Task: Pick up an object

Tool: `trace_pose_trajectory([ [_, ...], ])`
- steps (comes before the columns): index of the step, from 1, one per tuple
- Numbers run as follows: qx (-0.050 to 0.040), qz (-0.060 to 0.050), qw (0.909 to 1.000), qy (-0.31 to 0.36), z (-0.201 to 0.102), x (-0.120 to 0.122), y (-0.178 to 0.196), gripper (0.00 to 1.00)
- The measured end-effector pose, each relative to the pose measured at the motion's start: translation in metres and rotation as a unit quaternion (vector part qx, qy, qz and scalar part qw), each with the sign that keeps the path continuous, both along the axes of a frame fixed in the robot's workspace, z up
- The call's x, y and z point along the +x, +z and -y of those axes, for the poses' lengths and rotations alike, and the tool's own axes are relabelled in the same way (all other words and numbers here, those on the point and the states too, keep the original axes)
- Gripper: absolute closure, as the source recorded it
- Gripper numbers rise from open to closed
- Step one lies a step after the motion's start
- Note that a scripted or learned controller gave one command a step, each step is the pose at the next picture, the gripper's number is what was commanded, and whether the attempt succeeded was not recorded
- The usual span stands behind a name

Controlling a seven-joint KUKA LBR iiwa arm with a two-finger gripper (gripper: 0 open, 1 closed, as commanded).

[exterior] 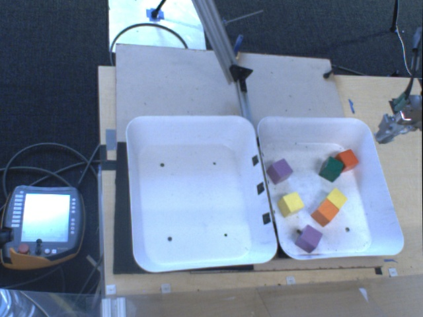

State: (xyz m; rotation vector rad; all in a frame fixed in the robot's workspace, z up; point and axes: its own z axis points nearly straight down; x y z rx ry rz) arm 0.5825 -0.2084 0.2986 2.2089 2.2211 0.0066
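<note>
The right white bin [388, 211] holds several small cubes. A purple cube [279, 170] lies near its left wall and a yellow cube [290, 203] sits below it. A green cube [331, 169] touches an orange cube [347, 158] at the upper right. Another yellow cube [336, 198] rests against a second orange cube [324, 212]. A second purple cube [308, 238] lies near the front wall. My gripper [395, 125] hangs at the far right, outside the bin's upper right corner and away from every cube.
The left white bin [192, 197] stands beside the right one, with black clips [260, 187] between them. A metal pole [215, 28] slants across the back board. A teach pendant [41, 227] and cables lie off the bench at the left.
</note>
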Motion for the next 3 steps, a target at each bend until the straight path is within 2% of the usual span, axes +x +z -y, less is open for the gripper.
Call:
trace_pose_trajectory([
  [1, 0.0018, -0.004, 1.0000, 0.002, -0.050, 0.002, -0.009, 1.00],
  [2, 0.0026, -0.003, 1.0000, 0.003, -0.110, 0.016, -0.012, 1.00],
  [3, 0.0026, -0.004, 1.0000, 0.002, -0.159, 0.027, -0.031, 1.00],
])
